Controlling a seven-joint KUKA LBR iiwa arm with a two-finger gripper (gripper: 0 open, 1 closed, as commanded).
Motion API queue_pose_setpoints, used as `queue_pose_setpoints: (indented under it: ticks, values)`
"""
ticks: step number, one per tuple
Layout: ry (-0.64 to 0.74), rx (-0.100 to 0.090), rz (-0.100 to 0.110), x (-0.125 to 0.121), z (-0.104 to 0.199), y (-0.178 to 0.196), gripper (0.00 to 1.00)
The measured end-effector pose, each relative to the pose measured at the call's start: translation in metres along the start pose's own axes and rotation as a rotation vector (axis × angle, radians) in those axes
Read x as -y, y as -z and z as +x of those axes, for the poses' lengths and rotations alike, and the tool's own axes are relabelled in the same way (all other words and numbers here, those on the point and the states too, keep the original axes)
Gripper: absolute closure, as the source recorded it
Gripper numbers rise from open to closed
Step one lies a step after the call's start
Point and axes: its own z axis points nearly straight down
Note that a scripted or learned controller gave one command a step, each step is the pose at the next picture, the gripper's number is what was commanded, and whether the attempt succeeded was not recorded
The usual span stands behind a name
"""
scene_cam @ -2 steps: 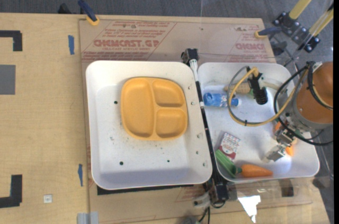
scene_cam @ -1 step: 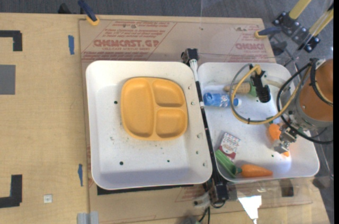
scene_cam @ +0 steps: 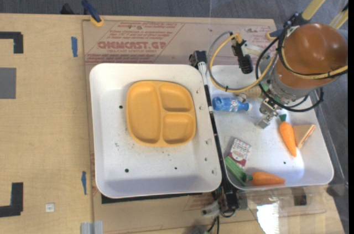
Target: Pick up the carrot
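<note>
Camera view: the carrot (scene_cam: pixel 287 138) is lying in the right bin (scene_cam: pixel 315 172), just beside the end effector (scene_cam: pixel 264 118), grip state unreadable. Likely light, rigid, smooth, tapered; gripping mid-body across its width looks best.

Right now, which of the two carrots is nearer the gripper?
The upright-looking carrot just below the gripper, beside the tan wedge. The other carrot lies crosswise at the bin's front edge, farther off.

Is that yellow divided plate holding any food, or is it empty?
Empty. The yellow plate lies flat in the left bin, and all three of its compartments show bare yellow surface.
</note>
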Motion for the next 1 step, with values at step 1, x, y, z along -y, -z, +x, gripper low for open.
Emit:
queue_pose_setpoints:
  ticks: [1]
  values:
    - [0.173,-0.003,-0.004,-0.0699,0.0476,-0.0004,1.0]
